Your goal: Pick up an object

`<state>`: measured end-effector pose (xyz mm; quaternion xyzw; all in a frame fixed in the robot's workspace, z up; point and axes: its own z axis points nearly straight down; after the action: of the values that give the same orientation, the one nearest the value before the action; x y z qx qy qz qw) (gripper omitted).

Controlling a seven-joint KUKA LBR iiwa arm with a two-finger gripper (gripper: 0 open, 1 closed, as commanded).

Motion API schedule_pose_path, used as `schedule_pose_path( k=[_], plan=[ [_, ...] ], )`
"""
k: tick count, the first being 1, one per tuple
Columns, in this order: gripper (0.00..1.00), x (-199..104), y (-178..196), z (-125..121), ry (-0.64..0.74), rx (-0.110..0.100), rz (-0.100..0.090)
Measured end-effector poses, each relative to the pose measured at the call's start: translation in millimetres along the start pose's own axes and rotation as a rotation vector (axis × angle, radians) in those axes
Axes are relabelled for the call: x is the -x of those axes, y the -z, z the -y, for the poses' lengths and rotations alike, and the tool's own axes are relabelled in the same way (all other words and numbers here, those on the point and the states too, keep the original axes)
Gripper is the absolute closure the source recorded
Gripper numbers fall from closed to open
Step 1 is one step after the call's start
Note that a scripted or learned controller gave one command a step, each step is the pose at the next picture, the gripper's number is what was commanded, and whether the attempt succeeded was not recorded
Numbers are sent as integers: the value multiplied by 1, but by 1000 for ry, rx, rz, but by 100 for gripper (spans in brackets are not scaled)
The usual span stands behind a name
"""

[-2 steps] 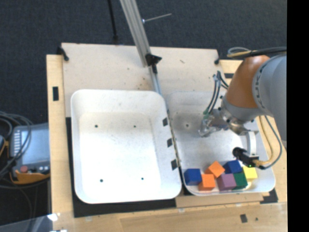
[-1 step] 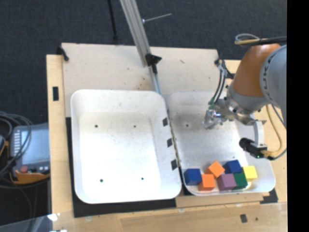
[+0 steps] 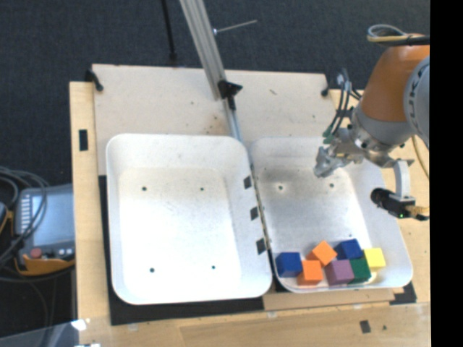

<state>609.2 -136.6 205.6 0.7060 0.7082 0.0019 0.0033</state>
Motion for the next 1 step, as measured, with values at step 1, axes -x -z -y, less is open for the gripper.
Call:
schedule_pose_path(
  k=[1],
  plan=[
    [100, 11, 57, -1, 2, 1, 1]
  ],
)
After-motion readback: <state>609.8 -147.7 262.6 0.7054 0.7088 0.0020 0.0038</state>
